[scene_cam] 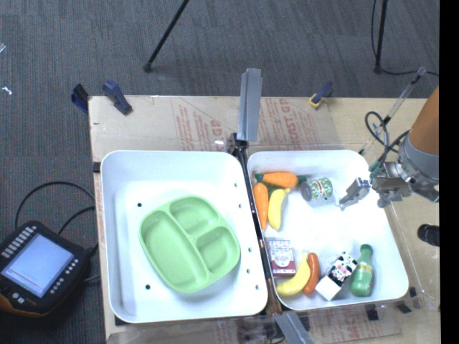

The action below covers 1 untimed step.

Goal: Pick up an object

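Left of the metal gripper, a shiny can lies in a smooth white plastic bin; the green plate beyond looks matt plastic.

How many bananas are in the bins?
2. One banana lies beside the carrots near the top left of the right bin; another banana lies at its bottom edge. None looks hidden.

The bench has a brown cardboard-like top with red printed letters. Two shallow white plastic bins stand on it side by side, their inner rims nearly touching. The left white bin is toward the left edge of the bench, the right white bin toward the right edge. A small blue and yellow clamp sits at the far edge, and a blue clamp at the far left corner.
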### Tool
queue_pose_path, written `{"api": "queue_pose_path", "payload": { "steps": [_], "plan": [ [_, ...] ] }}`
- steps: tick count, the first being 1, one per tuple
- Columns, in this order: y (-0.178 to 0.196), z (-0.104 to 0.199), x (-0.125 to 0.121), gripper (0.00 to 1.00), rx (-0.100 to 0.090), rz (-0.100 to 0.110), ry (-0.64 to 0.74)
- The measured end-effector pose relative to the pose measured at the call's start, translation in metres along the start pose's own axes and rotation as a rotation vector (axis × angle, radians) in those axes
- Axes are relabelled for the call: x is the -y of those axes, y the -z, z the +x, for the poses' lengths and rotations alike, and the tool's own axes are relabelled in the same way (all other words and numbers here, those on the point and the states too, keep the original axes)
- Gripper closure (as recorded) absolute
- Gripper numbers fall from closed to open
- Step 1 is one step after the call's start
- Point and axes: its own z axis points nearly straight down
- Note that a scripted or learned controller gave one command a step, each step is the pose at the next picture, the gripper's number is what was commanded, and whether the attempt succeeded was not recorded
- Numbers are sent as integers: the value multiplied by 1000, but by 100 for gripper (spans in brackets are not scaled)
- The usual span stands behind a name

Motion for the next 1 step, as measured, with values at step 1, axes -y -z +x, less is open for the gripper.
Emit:
{"api": "queue_pose_path", "payload": {
  "steps": [1],
  "plan": [
    [-84,33,-46,0,0,1,-58]
  ]
}}
